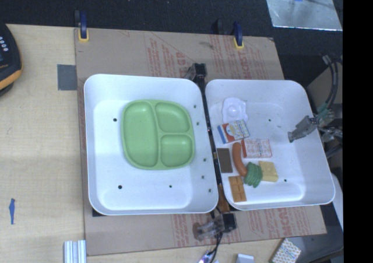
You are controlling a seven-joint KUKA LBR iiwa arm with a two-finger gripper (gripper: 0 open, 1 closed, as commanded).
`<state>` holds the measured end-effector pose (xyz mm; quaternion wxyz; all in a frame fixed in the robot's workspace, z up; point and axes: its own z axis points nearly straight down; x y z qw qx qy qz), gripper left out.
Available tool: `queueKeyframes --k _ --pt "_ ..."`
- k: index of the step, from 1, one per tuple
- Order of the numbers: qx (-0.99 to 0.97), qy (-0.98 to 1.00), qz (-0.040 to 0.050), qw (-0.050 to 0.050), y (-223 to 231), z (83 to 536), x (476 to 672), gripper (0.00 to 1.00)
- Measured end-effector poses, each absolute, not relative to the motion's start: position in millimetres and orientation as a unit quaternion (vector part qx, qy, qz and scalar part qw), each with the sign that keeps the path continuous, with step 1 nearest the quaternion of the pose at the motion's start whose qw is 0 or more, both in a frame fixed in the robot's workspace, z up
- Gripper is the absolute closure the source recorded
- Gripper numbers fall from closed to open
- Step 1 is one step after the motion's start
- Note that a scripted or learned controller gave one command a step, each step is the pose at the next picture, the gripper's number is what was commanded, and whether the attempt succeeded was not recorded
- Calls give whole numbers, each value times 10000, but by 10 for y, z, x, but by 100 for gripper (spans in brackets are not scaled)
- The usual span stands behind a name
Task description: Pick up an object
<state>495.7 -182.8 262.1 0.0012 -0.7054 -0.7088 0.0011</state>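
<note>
Gripper [298,132] hovered over right bin [291,192] near its right edge; finger state could not be determined. Small objects [245,154] lay clustered along that bin's left side. Green divided plate [157,134] sat in left bin [102,192].

No wording can be made out. The cardboard sheet [175,58] beneath the left bin [93,139] carries reddish print running in lines, too faint to read. Right of that bin, two small packets [235,130] [257,148] bear red-and-white labels, their lettering too small and blurred.
</note>
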Motion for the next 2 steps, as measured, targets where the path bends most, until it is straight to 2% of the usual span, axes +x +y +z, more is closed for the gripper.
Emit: queueKeyframes --k 1,2 --pt "-7029 -7112 24 48 -1320 1488 5393 0" --pt "-7049 -7093 7 9 -1639 913 5843 0"
